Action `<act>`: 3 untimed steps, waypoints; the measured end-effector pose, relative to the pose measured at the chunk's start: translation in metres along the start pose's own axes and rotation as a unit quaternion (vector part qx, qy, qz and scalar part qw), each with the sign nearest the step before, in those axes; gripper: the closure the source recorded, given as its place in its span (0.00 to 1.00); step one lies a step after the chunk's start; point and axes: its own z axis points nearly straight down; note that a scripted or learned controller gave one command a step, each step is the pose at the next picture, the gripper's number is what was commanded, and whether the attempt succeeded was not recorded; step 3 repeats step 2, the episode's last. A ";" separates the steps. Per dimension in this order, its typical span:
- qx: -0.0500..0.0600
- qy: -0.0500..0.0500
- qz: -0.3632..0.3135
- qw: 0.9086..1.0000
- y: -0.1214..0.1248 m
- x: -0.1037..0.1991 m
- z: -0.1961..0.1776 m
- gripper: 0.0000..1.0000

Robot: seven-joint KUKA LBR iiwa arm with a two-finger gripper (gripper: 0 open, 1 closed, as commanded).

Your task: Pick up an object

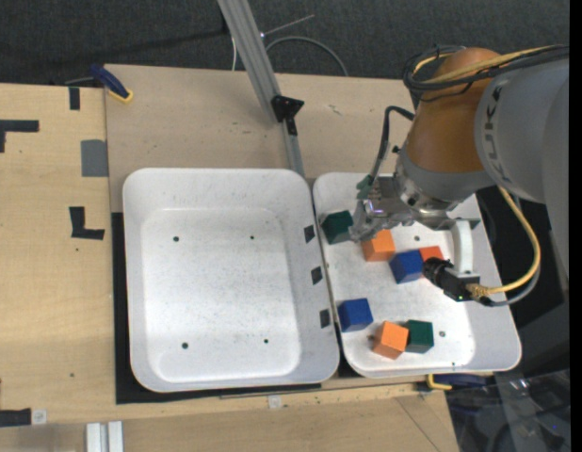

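The hand [374, 217] is seen low in the right bin [493, 347], just above an orange block [379, 246] beside a green block [337, 225], and its state cannot be told.

Blocks crowd the right bin [493, 351], the orange block [378, 245] hemmed by green block [337, 225] and blue block [406, 266].
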 end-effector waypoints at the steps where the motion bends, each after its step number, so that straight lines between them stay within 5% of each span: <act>1: 0.000 0.000 -0.001 1.000 -0.012 0.048 -0.009 1.00; 2: 0.001 0.000 -0.001 1.000 -0.016 0.106 0.001 1.00; 3: 0.001 0.000 -0.001 1.000 -0.016 0.106 0.001 1.00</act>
